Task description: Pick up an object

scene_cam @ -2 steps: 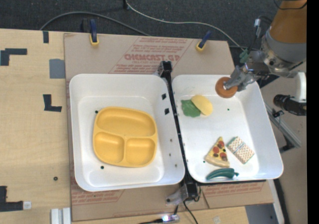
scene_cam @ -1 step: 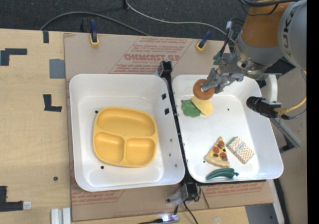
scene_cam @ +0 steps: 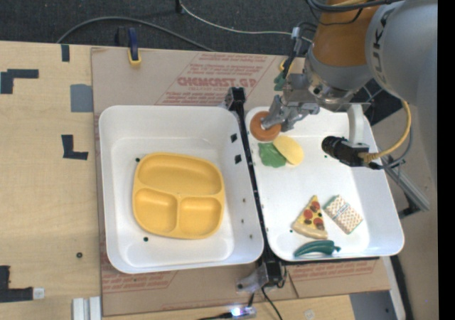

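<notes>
My gripper [scene_cam: 277,120] hangs low at the back left corner of the right bin [scene_cam: 377,190]. It is right over an orange round piece [scene_cam: 257,131] and covers that piece's right side. I see nothing lifted in it. Just in front of it lie a yellow oval piece [scene_cam: 290,149] and a green leafy piece [scene_cam: 271,156], touching each other. Nearer the front of the bin are a toy pizza slice [scene_cam: 311,217], a speckled cracker-like block [scene_cam: 344,213] and a green pod [scene_cam: 314,248].
The left bin [scene_cam: 117,169] holds a yellow divided plate [scene_cam: 178,194]. A black divider rail [scene_cam: 245,162] runs between the bins. A black cylinder with a yellow cable [scene_cam: 343,148] sticks out from the arm over the right bin. A blue and yellow clamp [scene_cam: 133,47] sits at the back left.
</notes>
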You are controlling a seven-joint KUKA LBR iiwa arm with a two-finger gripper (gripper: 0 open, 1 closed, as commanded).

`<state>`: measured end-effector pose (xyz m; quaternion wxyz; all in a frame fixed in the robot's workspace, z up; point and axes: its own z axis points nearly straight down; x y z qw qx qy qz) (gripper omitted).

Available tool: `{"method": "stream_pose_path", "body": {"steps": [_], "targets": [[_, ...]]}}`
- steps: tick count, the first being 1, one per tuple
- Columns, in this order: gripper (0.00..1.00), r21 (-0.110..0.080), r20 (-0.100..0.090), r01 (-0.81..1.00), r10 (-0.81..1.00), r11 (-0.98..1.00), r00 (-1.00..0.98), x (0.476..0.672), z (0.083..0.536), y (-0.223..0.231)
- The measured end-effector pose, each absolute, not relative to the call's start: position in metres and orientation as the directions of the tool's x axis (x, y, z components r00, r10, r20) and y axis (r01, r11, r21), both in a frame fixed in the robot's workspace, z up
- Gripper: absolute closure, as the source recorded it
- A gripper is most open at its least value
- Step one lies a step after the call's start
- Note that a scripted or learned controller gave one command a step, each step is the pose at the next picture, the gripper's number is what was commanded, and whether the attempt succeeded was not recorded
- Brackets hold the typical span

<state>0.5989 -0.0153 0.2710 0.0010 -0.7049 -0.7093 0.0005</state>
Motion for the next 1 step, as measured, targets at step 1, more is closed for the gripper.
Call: {"method": "stream_pose_path", "body": {"steps": [1], "targets": [[1.0,-0.004,0.0,1.0,1.0,0.005,-0.005,0.6096,0.2447,0.0366]]}}
